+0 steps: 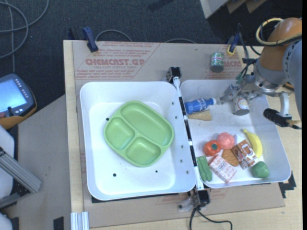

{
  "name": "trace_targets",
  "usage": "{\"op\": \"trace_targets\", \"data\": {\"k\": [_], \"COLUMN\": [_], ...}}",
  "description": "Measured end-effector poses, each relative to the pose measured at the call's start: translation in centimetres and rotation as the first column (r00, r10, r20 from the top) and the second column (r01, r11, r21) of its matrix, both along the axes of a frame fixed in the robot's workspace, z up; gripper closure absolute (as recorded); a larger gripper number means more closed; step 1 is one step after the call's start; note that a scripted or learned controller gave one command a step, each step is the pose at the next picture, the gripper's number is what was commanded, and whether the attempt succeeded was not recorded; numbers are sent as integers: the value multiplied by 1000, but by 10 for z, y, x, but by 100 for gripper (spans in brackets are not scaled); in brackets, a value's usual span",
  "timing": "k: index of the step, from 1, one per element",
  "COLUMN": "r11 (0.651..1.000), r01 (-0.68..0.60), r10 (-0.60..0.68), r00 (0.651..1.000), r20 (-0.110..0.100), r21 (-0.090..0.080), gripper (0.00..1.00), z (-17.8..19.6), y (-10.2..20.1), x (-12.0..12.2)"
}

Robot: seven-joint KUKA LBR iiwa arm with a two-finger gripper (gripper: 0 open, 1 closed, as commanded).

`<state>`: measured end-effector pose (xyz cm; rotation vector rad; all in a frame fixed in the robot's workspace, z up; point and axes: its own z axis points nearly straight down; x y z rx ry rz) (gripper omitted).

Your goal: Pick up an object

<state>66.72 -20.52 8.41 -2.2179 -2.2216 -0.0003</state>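
1. Camera view, the bench: you've got two shallow white bins side by side, the left bin and the right bin, sitting on a cardboard sheet.

2. Your gripper hangs over the far part of the right bin, about midway along its far edge. Honestly can't tell if it's clenched or released from this angle, and I don't see anything clearly caught in it.

3. Closest thing to it: one blue bottle, lying on its side by the right bin's far-left corner, just to the left of the gripper, white cap end pointing toward it. A small tan piece lies right against the bottle on the near side.

4. The rest of the pickable stuff is bunched at the right bin's near edge, well apart from the gripper:
   - one banana, toward the right wall
   - one pink ball
   - one red-orange piece, touching the ball
   - one brown packet and one white-red packet
   - one green round thing in the near-right corner
   - one long green piece along the left wall

5. Left bin: one green divided plate, three compartments, about in the middle.

6. One small can stands on the cardboard past the right bin's far edge.
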Motion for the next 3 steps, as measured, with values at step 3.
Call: {"op": "trace_targets", "data": {"k": [3], "r11": [1000], "r01": [-5], "r10": [5], "r00": [1000], "r20": [8], "r21": [-1], "gripper": [100], "z": [106], "y": [148], "x": [-20]}}
